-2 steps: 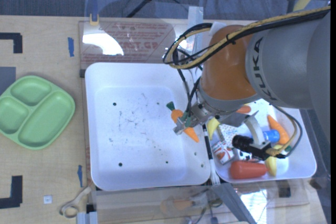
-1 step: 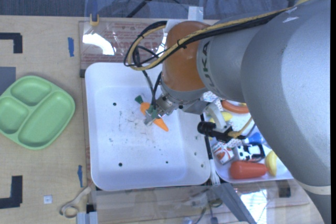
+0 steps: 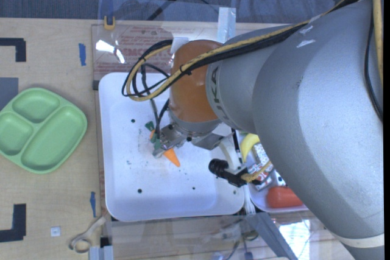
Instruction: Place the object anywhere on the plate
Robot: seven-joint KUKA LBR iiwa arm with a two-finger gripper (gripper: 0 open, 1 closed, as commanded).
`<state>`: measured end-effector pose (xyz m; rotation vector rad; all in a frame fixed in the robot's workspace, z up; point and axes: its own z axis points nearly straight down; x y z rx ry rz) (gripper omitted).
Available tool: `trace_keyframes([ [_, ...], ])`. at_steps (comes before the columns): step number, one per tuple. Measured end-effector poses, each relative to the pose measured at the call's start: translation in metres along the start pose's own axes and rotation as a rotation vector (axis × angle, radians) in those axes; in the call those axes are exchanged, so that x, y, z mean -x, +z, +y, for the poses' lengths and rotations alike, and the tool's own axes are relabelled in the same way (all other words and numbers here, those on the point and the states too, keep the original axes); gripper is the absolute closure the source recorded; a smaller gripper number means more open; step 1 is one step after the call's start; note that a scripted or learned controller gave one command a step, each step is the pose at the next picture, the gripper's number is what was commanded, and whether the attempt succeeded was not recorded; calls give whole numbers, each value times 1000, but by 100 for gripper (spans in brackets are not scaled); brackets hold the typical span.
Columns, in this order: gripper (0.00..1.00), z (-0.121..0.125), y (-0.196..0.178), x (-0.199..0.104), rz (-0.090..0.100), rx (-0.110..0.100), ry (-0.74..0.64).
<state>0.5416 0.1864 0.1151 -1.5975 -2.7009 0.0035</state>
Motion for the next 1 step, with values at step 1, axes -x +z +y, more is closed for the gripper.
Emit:
trace_keyframes([
  [1,0,0,0,0,0,1,0],
])
